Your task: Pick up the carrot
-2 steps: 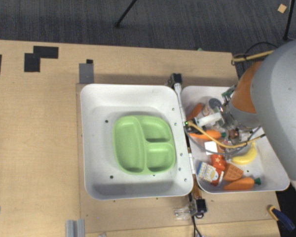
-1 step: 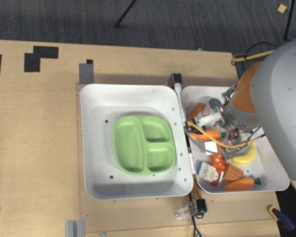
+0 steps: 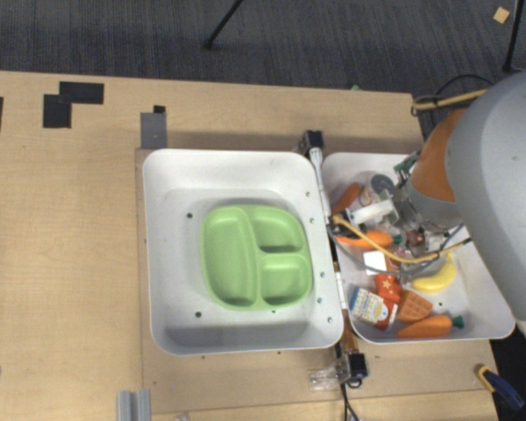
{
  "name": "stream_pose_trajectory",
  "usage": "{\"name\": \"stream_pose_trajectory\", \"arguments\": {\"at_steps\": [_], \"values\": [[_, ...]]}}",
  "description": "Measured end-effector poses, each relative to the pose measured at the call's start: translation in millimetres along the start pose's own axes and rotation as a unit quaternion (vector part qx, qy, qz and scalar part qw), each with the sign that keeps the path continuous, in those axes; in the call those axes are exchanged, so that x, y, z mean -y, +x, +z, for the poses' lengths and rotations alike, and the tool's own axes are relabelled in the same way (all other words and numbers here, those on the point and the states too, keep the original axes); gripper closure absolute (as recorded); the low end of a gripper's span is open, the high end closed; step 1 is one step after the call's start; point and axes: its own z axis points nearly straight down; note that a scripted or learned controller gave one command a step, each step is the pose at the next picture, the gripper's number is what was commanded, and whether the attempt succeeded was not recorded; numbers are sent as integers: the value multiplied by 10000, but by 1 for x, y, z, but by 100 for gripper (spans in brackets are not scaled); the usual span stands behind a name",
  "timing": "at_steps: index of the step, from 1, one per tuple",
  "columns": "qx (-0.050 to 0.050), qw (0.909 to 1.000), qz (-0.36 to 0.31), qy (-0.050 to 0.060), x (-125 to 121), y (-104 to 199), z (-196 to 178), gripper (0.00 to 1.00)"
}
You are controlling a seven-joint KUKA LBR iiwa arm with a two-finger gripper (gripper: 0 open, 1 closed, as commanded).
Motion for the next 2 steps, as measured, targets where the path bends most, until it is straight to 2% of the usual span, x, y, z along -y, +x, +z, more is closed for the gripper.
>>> {"name": "stream_pose_trajectory", "arguments": {"at_steps": [1, 2], "values": [[0, 10000, 0, 0, 0, 0, 0, 0], [242, 9997, 62, 68, -21, 73, -7, 0]]}}
